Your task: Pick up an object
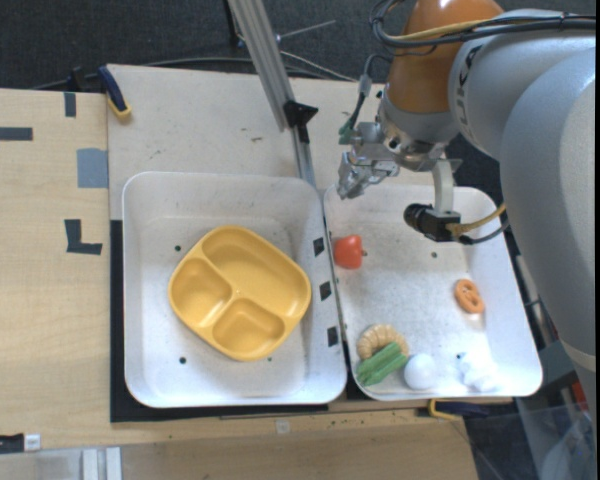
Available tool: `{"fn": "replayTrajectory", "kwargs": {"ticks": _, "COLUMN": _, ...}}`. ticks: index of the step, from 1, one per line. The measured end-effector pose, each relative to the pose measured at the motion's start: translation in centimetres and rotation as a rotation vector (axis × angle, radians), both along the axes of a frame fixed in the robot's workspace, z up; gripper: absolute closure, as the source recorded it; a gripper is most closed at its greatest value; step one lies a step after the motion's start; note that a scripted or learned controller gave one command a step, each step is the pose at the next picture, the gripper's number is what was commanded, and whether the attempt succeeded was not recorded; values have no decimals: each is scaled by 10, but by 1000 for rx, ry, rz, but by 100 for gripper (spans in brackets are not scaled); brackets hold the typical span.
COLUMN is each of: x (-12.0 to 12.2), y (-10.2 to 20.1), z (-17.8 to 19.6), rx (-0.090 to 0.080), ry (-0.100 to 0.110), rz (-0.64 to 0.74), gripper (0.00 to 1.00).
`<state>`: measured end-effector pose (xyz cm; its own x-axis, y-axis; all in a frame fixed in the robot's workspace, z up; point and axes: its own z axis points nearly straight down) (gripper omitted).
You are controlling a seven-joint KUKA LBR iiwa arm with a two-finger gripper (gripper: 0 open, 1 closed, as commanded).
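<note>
We find the gripper (355, 180) above the right bin's (500, 268) far-left corner — finger spacing we cannot tell, nothing visibly held. The red object (348, 251) lies just below it. Approach stage, we judge; next comes a descent onto it.

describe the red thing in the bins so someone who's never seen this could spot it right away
Of the two white bins, take the right-hand bin, the one without the yellow divided plate. Near its left wall, below the tool, sits a small red tomato-like object. It stands alone and is the only red item; the orange piece lies further right and the other items cluster along the bottom edge.
</note>
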<state>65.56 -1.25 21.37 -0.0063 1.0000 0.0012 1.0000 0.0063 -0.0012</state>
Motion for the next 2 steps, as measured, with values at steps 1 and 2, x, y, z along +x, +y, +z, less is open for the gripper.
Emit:
{"fn": "replayTrajectory", "kwargs": {"ticks": 1, "x": 5, "y": 58, "z": -4, "rx": 0, "ry": 0, "rz": 1, "gripper": 100}}
{"fn": "replayTrajectory", "kwargs": {"ticks": 2, "x": 2, "y": 114, "z": 17, "rx": 1, "ry": -2, "rz": 2, "gripper": 100}}
